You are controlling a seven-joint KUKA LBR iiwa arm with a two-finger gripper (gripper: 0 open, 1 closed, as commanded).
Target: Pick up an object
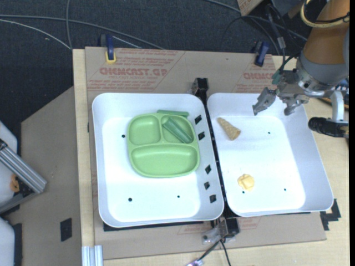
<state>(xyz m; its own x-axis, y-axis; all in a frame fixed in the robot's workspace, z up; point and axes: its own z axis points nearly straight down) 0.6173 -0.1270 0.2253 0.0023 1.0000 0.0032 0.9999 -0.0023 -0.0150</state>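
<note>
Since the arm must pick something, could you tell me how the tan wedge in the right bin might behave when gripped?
The tan wedge looks small and probably light. Its tapered sides may let it slip from a squeeze. Lying flat on the smooth right bin, it would likely slide rather than roll.

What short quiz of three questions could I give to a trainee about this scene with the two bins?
1. True or false: the green divided plate lies in the same bin as the yellow piece.
2. Which thing in the right bin lies nearest to the gripper? A) the tan wedge B) the yellow piece C) the green divided plate
3. Fill in: the gripper's fingers are spread ____, with nothing between them.

Key
1. False. The plate lies in the left bin; the yellow piece lies in the right one.
2. A. The wedge lies near the far left part of that bin, apart from the gripper.
3. Open.
</note>
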